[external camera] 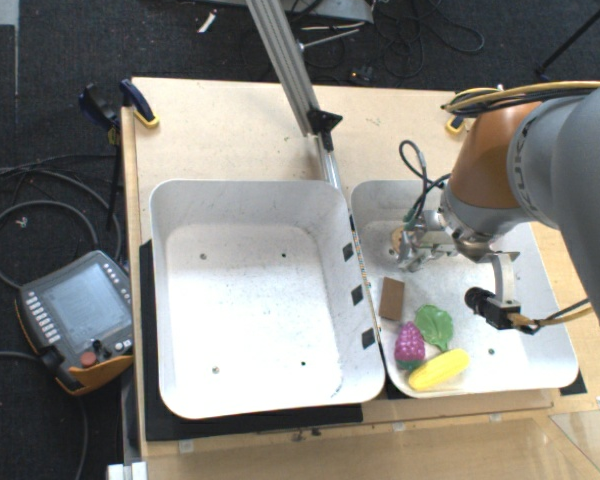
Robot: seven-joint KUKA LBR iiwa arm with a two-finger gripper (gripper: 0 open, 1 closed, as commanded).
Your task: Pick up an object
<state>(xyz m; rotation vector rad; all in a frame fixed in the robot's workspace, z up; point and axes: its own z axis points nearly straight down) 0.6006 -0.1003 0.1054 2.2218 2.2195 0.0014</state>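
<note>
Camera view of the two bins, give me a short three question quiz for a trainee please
1. True or false: the brown block lies in the left bin.
2. Which object lies nearest the front edge of the right bin? A) yellow corn B) green leaf C) purple grapes
3. Fill in: the pincer hangs over the ____ bin.

Key:
1. False; it lies in the right bin.
2. A
3. right

Two bins (180, 208); four toys, seemingly: block (392, 298), grapes (410, 344), leaf (435, 324), corn (439, 369).
</note>
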